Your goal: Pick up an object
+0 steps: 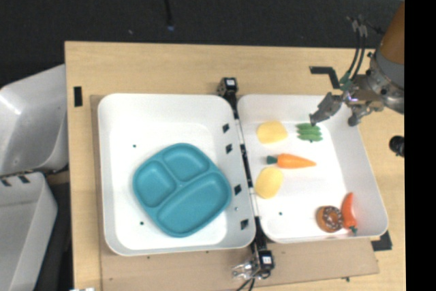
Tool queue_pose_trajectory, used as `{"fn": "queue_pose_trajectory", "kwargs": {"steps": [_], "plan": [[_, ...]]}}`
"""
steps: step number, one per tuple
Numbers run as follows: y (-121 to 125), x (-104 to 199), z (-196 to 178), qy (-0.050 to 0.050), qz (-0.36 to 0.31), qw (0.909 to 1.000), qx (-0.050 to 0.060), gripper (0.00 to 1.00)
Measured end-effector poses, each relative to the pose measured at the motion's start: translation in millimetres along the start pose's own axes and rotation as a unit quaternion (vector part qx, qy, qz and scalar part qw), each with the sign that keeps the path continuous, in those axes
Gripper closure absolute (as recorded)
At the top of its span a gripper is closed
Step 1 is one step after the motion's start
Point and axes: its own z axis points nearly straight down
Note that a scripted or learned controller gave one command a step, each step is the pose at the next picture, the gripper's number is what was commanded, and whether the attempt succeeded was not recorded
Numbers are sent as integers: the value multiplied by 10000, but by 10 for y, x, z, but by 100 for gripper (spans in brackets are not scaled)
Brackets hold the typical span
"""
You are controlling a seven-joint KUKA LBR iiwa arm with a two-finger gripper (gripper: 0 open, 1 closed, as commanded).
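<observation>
Left bin (109,146): white, holds the teal tray.
Teal tray (181,189): three compartments, lying toward the bin's 5 o'clock (slightly askew).
Bench (157,68): pale wood under both bins.
Clips (227,86): black, at the seam's 12 o'clock.

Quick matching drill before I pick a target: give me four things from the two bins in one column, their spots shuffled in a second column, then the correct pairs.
Things:
1. blue divided plate
2. carrot
3. green leafy piece
4. doughnut

Places:
A. right bin's near right corner, beside a red piece
B. left bin
C. right bin's far side, by the gripper
D. right bin, middle, between two yellow pieces

Pairs: 1-B, 2-D, 3-C, 4-A
</observation>
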Motion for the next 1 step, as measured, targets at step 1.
{"fn": "queue_pose_trajectory", "kwargs": {"steps": [1], "plan": [[93, -33, 559, -3, 7, 10000, 23, 0]]}}
